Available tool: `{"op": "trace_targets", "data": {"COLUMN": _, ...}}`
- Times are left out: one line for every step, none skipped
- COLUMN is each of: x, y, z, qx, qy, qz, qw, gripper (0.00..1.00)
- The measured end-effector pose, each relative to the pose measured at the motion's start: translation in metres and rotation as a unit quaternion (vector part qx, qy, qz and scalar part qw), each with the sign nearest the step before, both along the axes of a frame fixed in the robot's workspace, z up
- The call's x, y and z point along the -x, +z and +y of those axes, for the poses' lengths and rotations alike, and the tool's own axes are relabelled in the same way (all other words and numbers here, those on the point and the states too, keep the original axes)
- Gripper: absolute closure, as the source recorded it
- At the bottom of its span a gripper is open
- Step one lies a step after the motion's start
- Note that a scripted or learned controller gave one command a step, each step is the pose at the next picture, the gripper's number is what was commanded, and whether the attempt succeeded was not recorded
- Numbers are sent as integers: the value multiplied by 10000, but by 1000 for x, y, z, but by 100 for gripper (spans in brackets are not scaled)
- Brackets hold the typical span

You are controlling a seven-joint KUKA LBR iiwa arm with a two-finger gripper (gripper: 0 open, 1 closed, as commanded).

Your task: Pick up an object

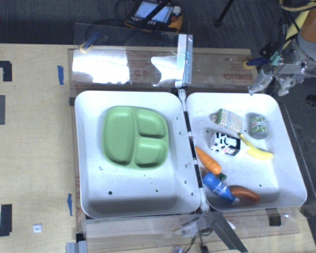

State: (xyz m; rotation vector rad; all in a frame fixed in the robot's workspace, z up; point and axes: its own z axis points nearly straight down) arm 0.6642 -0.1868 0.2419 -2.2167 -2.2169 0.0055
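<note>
The hand point(269, 83) hovered past the far right corner of the right bin point(289, 157); whether it was clenched I cannot tell. Nearest below it lay a banana point(255, 149), probably light, stiff and smooth; gripping across its middle seemed safest.

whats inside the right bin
In the right bin: patterned box, small can, banana, black-white item, carrot, blue bottle partly covering a red-orange object.
</note>
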Motion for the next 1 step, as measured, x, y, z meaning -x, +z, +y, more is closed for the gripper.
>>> {"op": "trace_targets", "data": {"x": 29, "y": -5, "z": 26, "qx": 4, "qy": -606, "qz": 7, "qw": 9982, "gripper": 0}}
